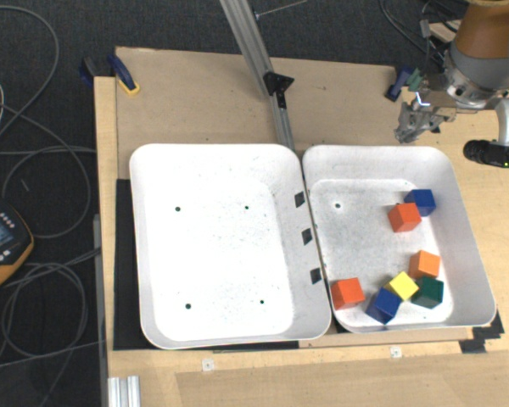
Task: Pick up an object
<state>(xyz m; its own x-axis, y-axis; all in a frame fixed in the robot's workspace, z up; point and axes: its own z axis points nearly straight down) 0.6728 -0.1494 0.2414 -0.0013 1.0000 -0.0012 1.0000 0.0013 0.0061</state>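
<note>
The left bin (212, 244) carries no blocks. In the right bin (458, 227), reading leftward to rightward: an orange cube (349, 292) at seven o'clock, a blue cube (383, 304) touching a yellow cube (403, 285) and a green cube (427, 292), another orange block (424, 264), then a red-orange cube (404, 217) beside a blue one (422, 200) at one o'clock. They look light, rigid and smooth; opposite flat faces suit gripping. The gripper (416, 125) hangs beyond the bin's twelve o'clock rim.
</note>
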